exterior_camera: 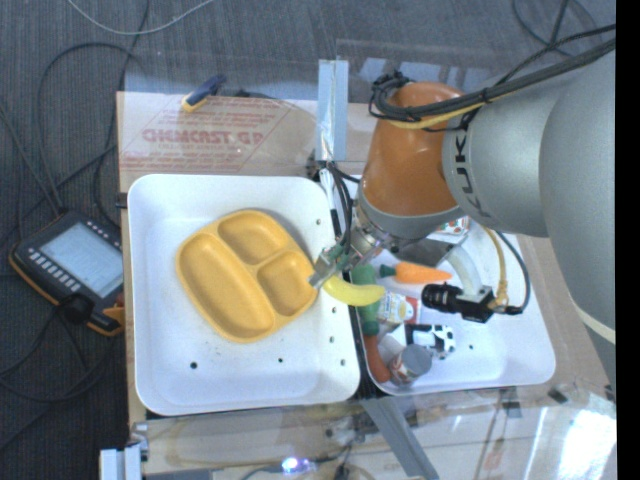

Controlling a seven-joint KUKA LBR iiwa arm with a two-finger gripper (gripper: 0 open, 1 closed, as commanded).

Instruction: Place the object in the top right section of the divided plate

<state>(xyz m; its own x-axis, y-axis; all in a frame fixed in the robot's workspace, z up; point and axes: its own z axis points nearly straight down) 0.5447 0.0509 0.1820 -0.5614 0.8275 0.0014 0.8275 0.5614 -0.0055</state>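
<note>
A yellow divided plate [248, 273] lies tilted in the left white bin [170, 368], its three sections bare. My gripper [336, 262] hangs over the wall between the two bins, just off the plate's right rim. A yellow banana-shaped object [353, 292] sits right below and to the right of the gripper, across the inner edge of the right bin [520, 358]. Whether the gripper touches or holds it is not visible, because the orange-banded wrist [410, 158] hides much of the hand from above.
The right bin holds several small items: an orange carrot [421, 272], a green piece [369, 314], a white and red packet [400, 308], a black and white toy [432, 337] and a grey lump [411, 359]. A teach pendant [72, 264] lies left of the bench.
</note>
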